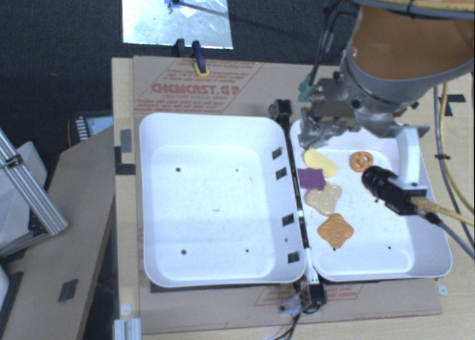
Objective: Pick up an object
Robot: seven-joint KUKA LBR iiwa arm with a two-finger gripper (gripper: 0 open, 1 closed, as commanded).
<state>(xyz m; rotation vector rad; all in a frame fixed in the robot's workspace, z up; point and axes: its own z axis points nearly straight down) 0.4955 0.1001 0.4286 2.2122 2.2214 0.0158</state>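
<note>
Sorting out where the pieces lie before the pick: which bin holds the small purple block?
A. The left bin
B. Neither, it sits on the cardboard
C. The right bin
C: the purple block lies in the right bin, near its left wall, beside the yellow piece.

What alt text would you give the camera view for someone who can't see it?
A grey and orange arm hangs its hand over the right bin's far left corner. Below lie yellow, purple, beige and orange pieces.
</note>
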